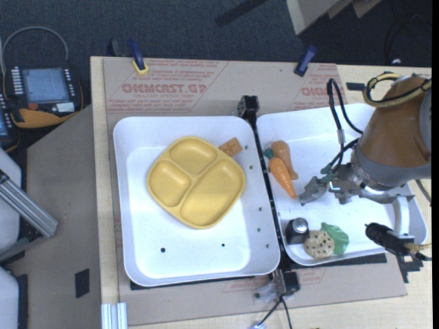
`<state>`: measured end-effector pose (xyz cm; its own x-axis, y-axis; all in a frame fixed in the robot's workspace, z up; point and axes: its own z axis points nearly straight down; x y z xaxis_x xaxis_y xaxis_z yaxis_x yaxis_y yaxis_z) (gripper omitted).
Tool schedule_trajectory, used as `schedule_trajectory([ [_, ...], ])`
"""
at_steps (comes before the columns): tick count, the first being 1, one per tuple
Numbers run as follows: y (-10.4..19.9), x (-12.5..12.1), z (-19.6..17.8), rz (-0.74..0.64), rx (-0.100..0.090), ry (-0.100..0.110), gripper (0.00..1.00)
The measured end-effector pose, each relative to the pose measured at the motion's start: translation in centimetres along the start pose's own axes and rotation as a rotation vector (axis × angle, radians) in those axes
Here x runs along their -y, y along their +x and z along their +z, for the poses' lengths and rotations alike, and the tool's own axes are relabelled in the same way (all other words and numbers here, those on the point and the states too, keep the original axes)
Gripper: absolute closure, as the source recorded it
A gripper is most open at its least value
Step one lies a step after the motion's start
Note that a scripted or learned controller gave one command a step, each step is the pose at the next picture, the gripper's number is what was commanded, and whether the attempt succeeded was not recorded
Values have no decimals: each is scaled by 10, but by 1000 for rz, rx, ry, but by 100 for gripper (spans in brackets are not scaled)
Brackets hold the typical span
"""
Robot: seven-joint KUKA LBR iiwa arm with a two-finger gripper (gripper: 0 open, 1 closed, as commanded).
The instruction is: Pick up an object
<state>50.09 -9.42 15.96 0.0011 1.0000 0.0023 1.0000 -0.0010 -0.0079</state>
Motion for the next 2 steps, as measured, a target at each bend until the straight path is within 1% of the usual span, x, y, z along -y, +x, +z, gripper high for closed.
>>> schedule_trajectory([
  [1, 3, -6, 58, -1, 1, -8, 0],
  [2, 2, -7, 72, 2, 2, -7, 0],
])
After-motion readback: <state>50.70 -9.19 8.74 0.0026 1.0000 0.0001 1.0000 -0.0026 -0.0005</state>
